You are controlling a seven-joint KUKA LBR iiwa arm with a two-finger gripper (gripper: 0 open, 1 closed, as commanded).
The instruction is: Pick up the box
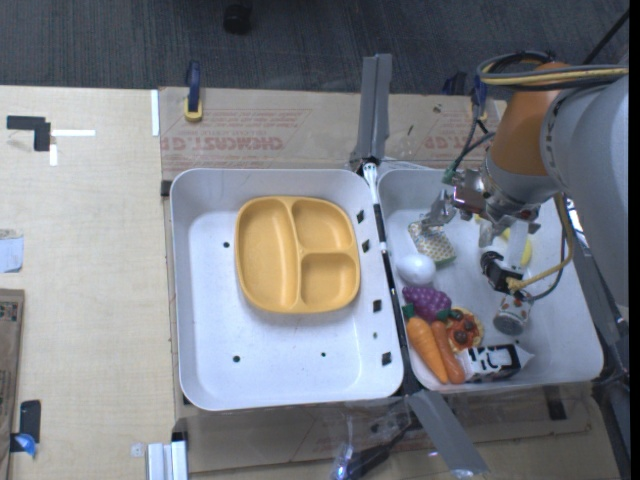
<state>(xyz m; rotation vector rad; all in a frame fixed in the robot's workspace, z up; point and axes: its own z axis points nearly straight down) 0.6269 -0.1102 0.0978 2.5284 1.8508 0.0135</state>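
Box (495,360), black and white, lies at the 6 o'clock end of the right bin (570,353), just at 3 o'clock of the carrot (430,348) and touching the pizza slice (462,328). Gripper (462,213) hangs well apart from it, toward 12 o'clock, over a patterned pouch (432,240). Jaw state: can't tell from this angle. White egg (415,267) and purple grapes (427,298) between. Left bin (200,348) carries a yellow divided plate (297,253).
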